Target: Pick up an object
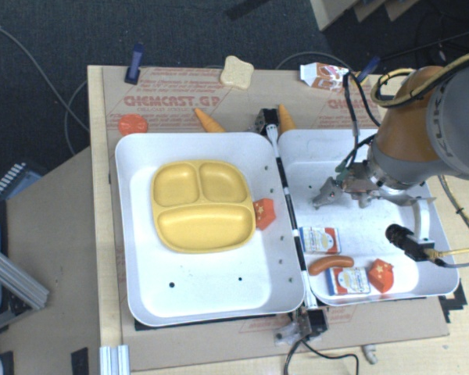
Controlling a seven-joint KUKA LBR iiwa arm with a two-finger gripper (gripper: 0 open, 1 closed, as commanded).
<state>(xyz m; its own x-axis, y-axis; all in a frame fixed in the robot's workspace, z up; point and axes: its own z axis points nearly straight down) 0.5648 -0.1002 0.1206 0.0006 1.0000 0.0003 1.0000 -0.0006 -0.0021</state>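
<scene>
My gripper hangs over the right bin, near its middle; I cannot tell its state. At five o'clock from it lie a small carton, a sausage and a strawberry. The yellow tray sits in the left bin.
</scene>
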